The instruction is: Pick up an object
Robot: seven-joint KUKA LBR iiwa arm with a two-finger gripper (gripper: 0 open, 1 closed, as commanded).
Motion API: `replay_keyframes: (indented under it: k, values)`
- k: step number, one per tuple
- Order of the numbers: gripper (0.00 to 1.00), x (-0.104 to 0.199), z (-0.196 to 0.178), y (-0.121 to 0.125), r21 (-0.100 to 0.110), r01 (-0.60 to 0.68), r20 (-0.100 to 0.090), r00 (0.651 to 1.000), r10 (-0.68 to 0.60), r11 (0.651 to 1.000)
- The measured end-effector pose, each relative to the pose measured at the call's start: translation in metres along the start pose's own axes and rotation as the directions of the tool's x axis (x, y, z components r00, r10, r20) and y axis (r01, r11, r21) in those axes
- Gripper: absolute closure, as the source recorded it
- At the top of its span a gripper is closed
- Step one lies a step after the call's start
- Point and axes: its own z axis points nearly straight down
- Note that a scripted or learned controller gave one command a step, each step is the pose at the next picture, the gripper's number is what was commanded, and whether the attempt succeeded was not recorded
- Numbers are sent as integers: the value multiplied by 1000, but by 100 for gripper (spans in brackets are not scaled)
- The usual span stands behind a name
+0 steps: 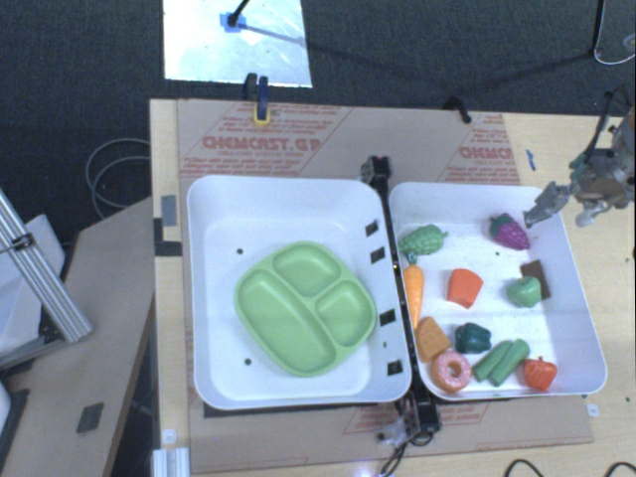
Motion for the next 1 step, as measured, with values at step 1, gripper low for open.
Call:
replay_keyframes:
  k: [1]
  values:
    - [0, 1, -8, 2, -12, 3, 3, 1000, -3, 1000]
